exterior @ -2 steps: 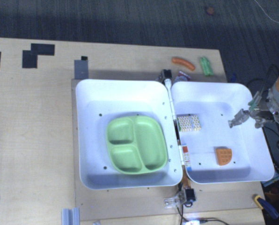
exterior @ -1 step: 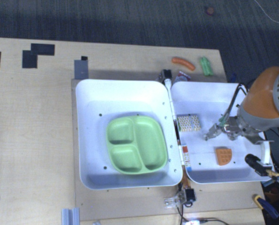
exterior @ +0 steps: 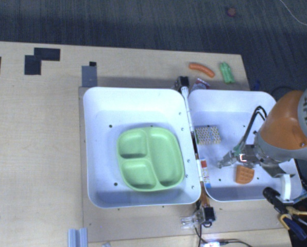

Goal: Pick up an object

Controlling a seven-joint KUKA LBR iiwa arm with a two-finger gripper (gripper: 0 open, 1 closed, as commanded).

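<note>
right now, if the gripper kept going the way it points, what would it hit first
Probably the bare floor of the right bin: the gripper points left and down. The orange object lies beside it. Depth is unclear.

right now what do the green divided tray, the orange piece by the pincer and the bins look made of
Green divided tray: likely moulded plastic, smooth with a soft sheen, rounded compartment walls. Orange piece: matte and slightly textured, perhaps foam or soft plastic; too small to be sure. Left bin and right bin: thin white plastic, glossy, with rounded formed corners.
</note>
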